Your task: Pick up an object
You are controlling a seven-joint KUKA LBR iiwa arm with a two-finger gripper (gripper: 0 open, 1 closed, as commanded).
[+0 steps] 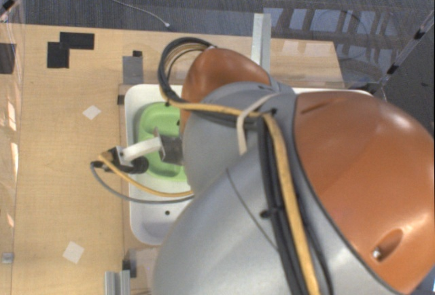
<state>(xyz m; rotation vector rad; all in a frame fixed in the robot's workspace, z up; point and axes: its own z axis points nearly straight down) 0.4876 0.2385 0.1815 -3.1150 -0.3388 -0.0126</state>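
A light green object (151, 129) lies in the left white bin (146, 219), near its far left corner. The grey and orange arm (292, 185) reaches over this bin and hides most of it. My gripper (171, 148) shows as a dark block at the arm's end, directly over the green object's right part. A white fitting (141, 149) with yellow and grey cables sticks out to the left from it, across the green object. Whether anything is held is hidden by the arm.
The wooden bench (61, 151) spreads out left of the bin, with black markers (68, 47) at its far left. A black cable loop (178, 56) rises above the bin's far edge. The right bin's far rim (353, 91) peeks out behind the arm.
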